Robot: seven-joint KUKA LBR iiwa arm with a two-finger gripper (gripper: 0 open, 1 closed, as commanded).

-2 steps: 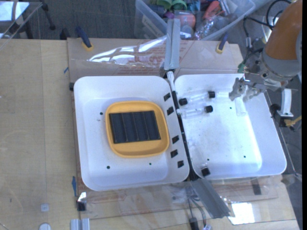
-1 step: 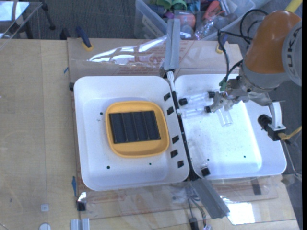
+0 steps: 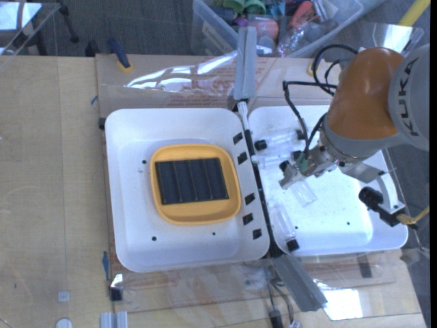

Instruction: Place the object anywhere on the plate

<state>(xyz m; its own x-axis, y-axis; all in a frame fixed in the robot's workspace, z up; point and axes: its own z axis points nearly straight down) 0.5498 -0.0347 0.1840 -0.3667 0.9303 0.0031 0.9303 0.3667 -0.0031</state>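
Note:
A yellow plate (image 3: 196, 212) with a dark ribbed centre lies in the left white bin (image 3: 130, 203). In the right white bin (image 3: 341, 231), my gripper (image 3: 292, 172) hangs low near the bin's left side, under the arm's orange band (image 3: 369, 94). A small clear plastic piece (image 3: 305, 195) lies on the bin floor just below and right of the gripper. It is hard to make out against the white. The view does not show whether it touches the gripper.
Two more clear pieces lie in the right bin, one near the upper left (image 3: 276, 142) and one along the divider (image 3: 280, 219). A tub of colourful toys (image 3: 273, 5) stands behind the bins. Black cables (image 3: 300, 108) loop beside the wrist.

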